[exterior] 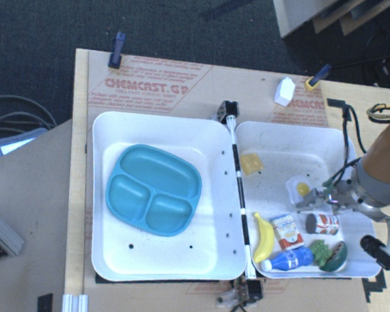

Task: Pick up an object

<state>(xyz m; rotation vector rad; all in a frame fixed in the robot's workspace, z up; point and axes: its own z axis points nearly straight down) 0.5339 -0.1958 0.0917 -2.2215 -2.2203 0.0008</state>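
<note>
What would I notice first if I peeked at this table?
Probably the big blue plate with three sections, lying alone in the left bin. Next, the jumble of toy food at the near end of the right bin: a yellow banana, a blue bottle and a red-and-white can. The gripper reaches in from the right, just above that pile.

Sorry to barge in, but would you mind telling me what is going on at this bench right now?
A robot arm reaches in from the right, its gripper low over the right bin, near a clear cup and a small can. Nothing is visibly held. A banana, blue bottle, small carton and green item lie along the near side. The left bin holds a blue divided plate.
</note>
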